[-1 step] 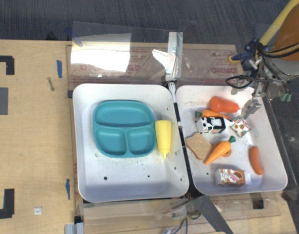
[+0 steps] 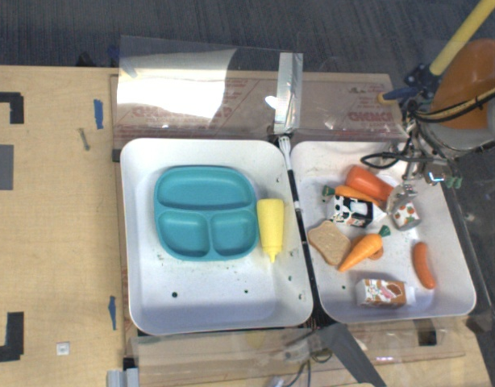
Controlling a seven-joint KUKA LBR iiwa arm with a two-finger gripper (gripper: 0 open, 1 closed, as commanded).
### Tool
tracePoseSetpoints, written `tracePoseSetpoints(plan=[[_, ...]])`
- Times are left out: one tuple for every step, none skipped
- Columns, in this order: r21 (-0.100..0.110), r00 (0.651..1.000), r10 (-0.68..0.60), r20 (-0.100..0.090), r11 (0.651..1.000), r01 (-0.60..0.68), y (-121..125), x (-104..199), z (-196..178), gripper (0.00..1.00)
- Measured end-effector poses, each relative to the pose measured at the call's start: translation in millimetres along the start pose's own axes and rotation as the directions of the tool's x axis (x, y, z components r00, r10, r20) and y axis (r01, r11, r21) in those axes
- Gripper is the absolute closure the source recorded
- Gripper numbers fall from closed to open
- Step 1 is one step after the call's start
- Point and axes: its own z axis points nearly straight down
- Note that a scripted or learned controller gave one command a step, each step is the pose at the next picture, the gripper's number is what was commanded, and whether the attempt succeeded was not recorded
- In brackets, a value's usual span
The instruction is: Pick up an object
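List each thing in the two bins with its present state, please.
Teal divided plate: flat, compartments bare, left bin.
Yellow mustard bottle: lying beside plate.
Bread slice: flat, right bin.
Carrot: lying, touching bread.
Sausage: lying apart.
Small carton: on its side.

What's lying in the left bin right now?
The left bin holds a teal divided plate, its three compartments bare, and a yellow mustard bottle lying beside the plate's right edge, nozzle toward the camera. Whatever lies under the plate is covered.
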Motion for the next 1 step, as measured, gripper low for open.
tracePoseSetpoints(plan=[[-0.002, 0.997, 0.083, -0.004, 0.997, -0.083, -14.2, 30.8, 11.1, 0.00]])
